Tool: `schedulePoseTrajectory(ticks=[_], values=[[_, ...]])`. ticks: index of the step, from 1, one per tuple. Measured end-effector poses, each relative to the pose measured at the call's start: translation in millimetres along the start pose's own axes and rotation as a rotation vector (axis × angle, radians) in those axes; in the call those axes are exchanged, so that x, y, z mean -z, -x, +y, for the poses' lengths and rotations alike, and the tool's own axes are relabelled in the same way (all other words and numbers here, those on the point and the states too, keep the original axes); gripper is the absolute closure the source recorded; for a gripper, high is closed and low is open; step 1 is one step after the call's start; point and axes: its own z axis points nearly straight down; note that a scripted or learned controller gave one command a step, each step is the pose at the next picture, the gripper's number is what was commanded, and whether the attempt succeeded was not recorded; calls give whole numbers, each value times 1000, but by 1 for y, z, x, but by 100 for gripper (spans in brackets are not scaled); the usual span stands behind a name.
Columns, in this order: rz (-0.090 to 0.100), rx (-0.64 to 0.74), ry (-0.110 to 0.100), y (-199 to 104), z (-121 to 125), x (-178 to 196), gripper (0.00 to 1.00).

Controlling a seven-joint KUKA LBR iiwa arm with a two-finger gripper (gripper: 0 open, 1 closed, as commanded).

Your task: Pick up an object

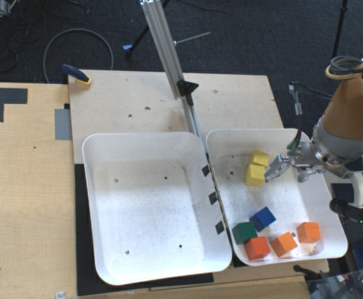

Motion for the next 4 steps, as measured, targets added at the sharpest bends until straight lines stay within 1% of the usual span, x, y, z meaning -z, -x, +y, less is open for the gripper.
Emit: schedulePoseTrajectory(ticks=[1, 2, 3, 4], values=[[4, 5, -12, -37, -53, -103, 0], [1, -2, -3, -33, -50, -89, 100], [2, 13, 8, -99, 6, -17, 100], [-21, -12, 17, -137, -1, -16, 100]])
